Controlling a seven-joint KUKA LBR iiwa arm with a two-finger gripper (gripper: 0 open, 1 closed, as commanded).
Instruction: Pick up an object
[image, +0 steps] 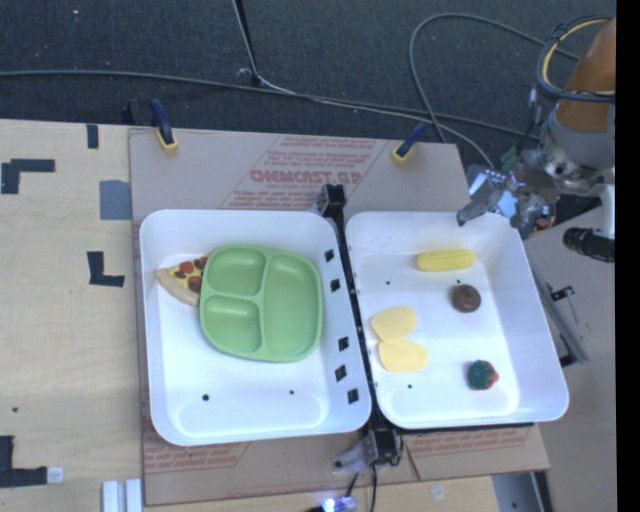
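**benchrat:** Brown cardboard sheet (450, 462) under two white bins, dark carpet way up top. Looking at the right bin (450, 408). Nearest first: green-red ball (483, 375) lower right, two yellow chips (398, 340) touching each other, brown nugget (465, 298), then yellow corn (445, 261) toward the far rim.

**kuka_kid:** Guessing toy food, so light, hard and a bit slick. Would go for the corn, pinched across the narrow middle. Plenty of room around it. Would skip the ball, likely to roll.

**benchrat:** Gripper (495, 208) hovering over the bin's upper right corner. Spread or pressed together? Can't tell.
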